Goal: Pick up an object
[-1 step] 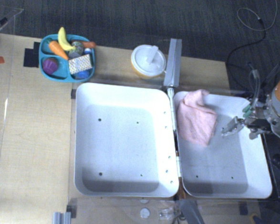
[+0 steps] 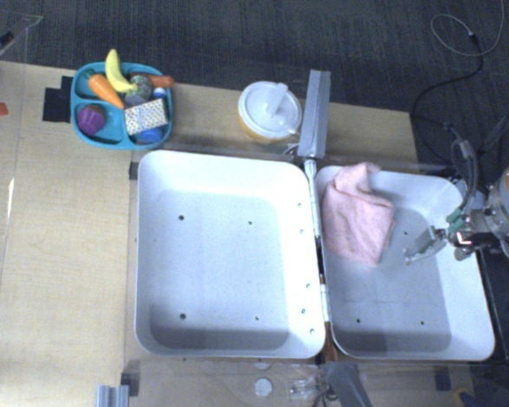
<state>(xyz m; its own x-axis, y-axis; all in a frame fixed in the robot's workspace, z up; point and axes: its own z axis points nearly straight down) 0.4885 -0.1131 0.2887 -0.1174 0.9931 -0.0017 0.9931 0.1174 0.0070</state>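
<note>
Fingers (image 2: 426,242) over the right bin (image 2: 402,330), apart and bare.
Pink cloth (image 2: 356,218) hugs its left wall; bare floor between.

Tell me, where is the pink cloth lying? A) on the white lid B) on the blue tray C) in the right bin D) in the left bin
C: the pink cloth is bunched against the left wall of the right bin, beside the divider between the two bins.
</note>
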